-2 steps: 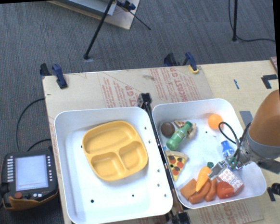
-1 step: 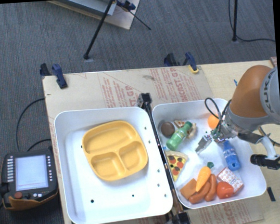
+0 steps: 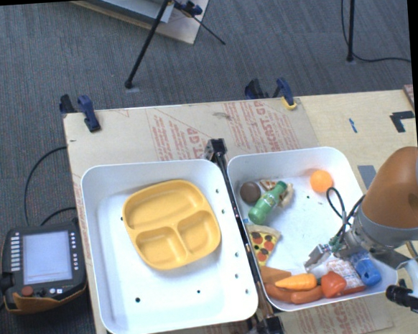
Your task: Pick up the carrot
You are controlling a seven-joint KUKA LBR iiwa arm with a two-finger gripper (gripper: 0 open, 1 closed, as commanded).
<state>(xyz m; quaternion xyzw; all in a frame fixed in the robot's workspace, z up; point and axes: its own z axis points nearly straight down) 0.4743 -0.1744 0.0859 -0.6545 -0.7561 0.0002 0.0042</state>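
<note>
The carrot (image 3: 295,282) is a small orange piece lying flat near the front wall of the right bin (image 3: 342,161), among other toy foods. My gripper (image 3: 320,255) hangs low over the bin's front right part, just up and to the right of the carrot. The grey arm with its orange band (image 3: 395,191) reaches in behind it. I see nothing held in the gripper.
Around the carrot lie an orange sausage (image 3: 306,296), a red-orange piece (image 3: 333,284) and a blue piece (image 3: 366,271). Further back are a pizza slice (image 3: 262,241), a green bottle (image 3: 268,203), a brown ball (image 3: 250,192) and an orange ball (image 3: 321,181). A yellow divided plate (image 3: 172,223) lies in the left bin (image 3: 100,207).
</note>
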